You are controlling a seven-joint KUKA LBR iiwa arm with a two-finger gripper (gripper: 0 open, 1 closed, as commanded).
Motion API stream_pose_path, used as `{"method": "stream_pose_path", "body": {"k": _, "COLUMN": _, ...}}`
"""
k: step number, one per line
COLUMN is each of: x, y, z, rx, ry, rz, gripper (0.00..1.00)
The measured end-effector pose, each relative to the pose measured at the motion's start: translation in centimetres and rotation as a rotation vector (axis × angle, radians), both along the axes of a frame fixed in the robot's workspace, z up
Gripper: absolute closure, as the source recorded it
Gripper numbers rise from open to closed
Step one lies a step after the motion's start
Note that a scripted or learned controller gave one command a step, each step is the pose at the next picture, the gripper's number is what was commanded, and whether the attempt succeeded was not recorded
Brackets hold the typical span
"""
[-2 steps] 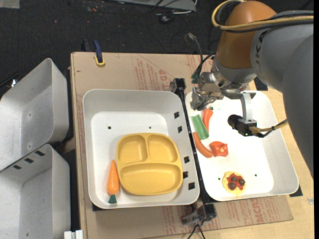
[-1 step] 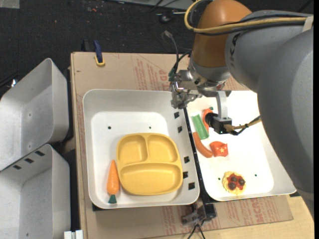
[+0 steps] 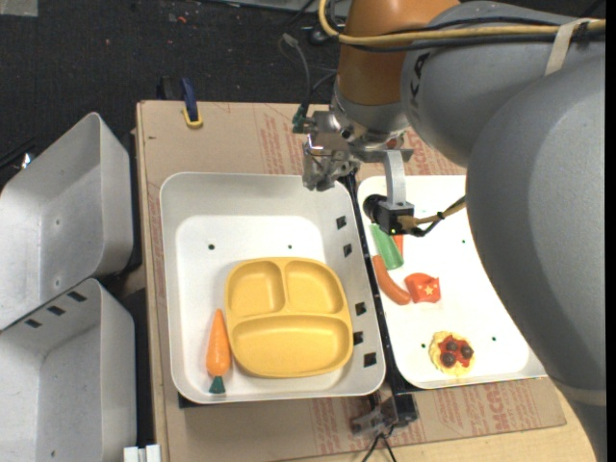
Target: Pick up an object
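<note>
1. The gripper (image 3: 324,173) hangs over the far rim of the left bin (image 3: 183,258); how wide its fingers stand I cannot tell, and I see nothing held.
2. In the left bin lie a yellow divided tray (image 3: 289,316) and, touching its left side, a toy carrot (image 3: 218,345).
3. The right bin (image 3: 500,345) holds a green piece (image 3: 387,249), a hot dog (image 3: 390,281), a red piece (image 3: 423,288) and a small tart (image 3: 452,351).

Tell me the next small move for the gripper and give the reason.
Probably shift the gripper toward the right bin and lower it. It sits at the far rim of the left bin, above bare floor, while the nearest items, a green piece and a hot dog, lie just across the divide. The carrot is farther off.
</note>
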State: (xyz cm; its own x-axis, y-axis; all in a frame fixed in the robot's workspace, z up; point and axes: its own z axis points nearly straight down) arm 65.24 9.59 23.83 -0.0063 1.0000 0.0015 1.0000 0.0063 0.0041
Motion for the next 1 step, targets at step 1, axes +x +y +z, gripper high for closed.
{"method": "stream_pose_path", "body": {"k": 1, "x": -0.11, "y": -0.3, "z": -0.1, "rx": -0.002, "ry": 0.004, "rz": -0.004, "gripper": 0.0}}
